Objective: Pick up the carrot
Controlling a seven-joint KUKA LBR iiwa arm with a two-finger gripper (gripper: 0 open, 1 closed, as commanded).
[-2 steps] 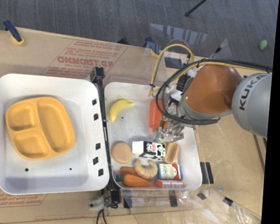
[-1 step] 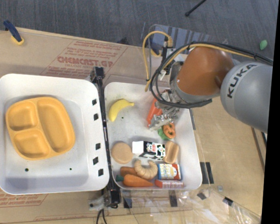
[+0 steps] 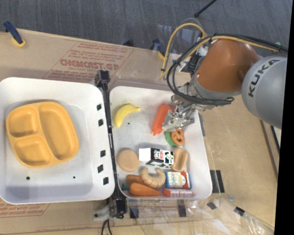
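Nearer than the banana (image 3: pixel 125 113), a milk carton (image 3: pixel 155 156) crowds the right bin (image 3: pixel 138 95). Right of the banana lies the carrot (image 3: pixel 160 118), loose. The gripper (image 3: pixel 180 118) hangs just beyond it, probably lining up a grasp; whether its claw is apart or together, I cannot tell.

Smooth white plastic bins (image 3: pixel 45 190); matt yellow plastic tray (image 3: pixel 42 131) with three compartments; glossy plastic toy carrot (image 3: pixel 161 118) and banana (image 3: pixel 124 112); orange band (image 3: pixel 224 65) with satin sheen; grey arm casing (image 3: pixel 266 88), smooth; desk (image 3: pixel 236 147) of brown printed cardboard.
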